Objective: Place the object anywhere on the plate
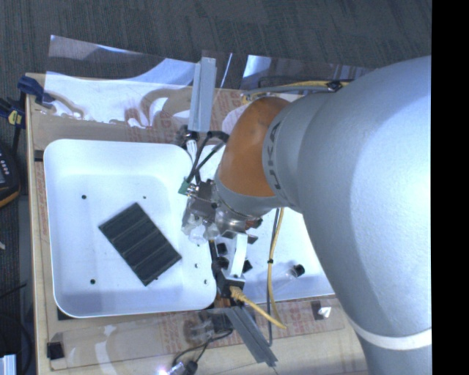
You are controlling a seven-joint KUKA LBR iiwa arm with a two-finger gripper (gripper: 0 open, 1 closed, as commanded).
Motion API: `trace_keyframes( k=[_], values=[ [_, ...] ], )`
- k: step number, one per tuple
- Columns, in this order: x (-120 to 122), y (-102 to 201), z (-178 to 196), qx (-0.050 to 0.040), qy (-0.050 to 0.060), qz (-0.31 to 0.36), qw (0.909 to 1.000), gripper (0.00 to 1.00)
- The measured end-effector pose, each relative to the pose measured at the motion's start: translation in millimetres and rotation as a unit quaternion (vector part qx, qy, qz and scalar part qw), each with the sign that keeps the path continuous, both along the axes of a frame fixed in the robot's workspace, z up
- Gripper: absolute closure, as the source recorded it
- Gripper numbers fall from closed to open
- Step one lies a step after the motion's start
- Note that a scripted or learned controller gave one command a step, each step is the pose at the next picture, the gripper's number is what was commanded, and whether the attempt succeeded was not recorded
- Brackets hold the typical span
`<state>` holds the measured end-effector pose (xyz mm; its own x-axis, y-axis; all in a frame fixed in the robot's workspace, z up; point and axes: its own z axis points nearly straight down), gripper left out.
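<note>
Dark ribbed object (139, 243) flat in left white bin (66, 168), beside arm (344, 183).

Dark ribbed rect. slab (140, 243), flat, diagonal, left bin (66, 157) floor.

The bench (44, 344) is seen from a single fixed camera mounted above it, looking down at a slant. The left white bin (66, 220) is framed nearly whole across the left and centre of the frame, its far rim toward the top. The right half of the frame is taken up by the grey arm (352, 205), which is caught much nearer the lens than the bins and is cut off by the frame's lower edge. Dark floor (110, 22) is shown along the top.
</note>
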<state>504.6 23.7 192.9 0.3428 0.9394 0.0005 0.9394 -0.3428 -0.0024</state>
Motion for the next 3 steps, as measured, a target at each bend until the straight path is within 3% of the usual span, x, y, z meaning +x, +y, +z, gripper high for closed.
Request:
trace_keyframes(
  k=[1,2,3],
  values=[
    [60.7,23.6,-2.2,0.0001,0.000,0.225,0.9743,1.00],
    [75.3,77.8,89.6,0.0006,-0.001,0.238,0.9714,1.00],
    [-29.1,30.9,40.8,0.0000,0.002,0.227,0.9739,1.00]
  ],
)
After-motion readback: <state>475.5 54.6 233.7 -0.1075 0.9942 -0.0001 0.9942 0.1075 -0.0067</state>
